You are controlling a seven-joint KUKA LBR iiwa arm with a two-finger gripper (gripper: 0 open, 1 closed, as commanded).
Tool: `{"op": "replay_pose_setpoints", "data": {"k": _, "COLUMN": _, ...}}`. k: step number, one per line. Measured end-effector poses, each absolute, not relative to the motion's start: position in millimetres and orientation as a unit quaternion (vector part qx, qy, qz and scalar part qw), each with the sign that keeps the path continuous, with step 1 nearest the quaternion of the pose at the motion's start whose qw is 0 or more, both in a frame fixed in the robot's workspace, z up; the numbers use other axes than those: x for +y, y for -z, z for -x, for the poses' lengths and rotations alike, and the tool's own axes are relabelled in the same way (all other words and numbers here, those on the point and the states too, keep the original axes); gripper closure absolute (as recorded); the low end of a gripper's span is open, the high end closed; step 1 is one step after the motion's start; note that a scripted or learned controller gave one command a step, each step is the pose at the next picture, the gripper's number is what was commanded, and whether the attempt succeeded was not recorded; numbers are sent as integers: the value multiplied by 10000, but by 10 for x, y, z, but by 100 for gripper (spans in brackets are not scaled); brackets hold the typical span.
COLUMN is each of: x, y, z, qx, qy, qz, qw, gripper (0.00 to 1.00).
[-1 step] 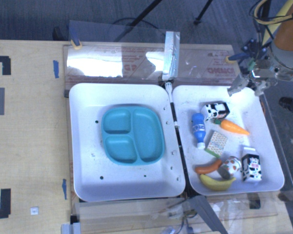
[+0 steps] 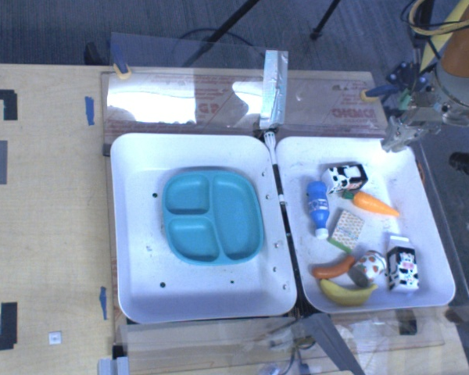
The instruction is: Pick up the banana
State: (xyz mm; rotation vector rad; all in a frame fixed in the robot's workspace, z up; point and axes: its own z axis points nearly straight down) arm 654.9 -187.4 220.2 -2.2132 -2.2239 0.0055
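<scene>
Camera view, looking down at a slant. Two shallow white bins sit side by side on the bench (image 2: 39, 209), their inner rims touching along a central seam. The left bin (image 2: 133, 170) carries a teal divided plate (image 2: 213, 215) near its middle, with bare white floor all round the plate. The right bin (image 2: 434, 241) holds all the loose items. The banana (image 2: 346, 291) lies on the floor of the right bin, close to the near rim and toward the left half of that bin. Its long axis runs roughly left to right, parallel to the near rim, with both ends curving up away from that rim. An orange-red sausage-shaped toy (image 2: 334, 269) lies just above the banana's left end, and a round red-and-white toy (image 2: 367, 267) touches or nearly touches its upper right side. A small cow-print carton (image 2: 402, 269) stands just to its right. Farther back lie a patterned flat packet (image 2: 347, 227), a blue bottle (image 2: 318, 205), a carrot (image 2: 375, 204) and a second black-and-white toy (image 2: 346, 177). Open floor remains along the right bin's far and right edges. The gripper (image 2: 396, 135) hangs over the far right corner of the right bin, well apart from the banana; whether the jaws are apart or together cannot be told.
</scene>
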Motion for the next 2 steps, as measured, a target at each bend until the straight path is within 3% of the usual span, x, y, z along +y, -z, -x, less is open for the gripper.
{"op": "replay_pose_setpoints", "data": {"k": 1, "x": -1870, "y": -2201, "z": -6550, "qx": -7090, "qy": -19, "qz": 7052, "qw": 22, "gripper": 0}}
{"op": "replay_pose_setpoints", "data": {"k": 2, "x": -1864, "y": -2293, "z": -6555, "qx": -7099, "qy": -25, "qz": 7043, "qw": 17, "gripper": 100}}
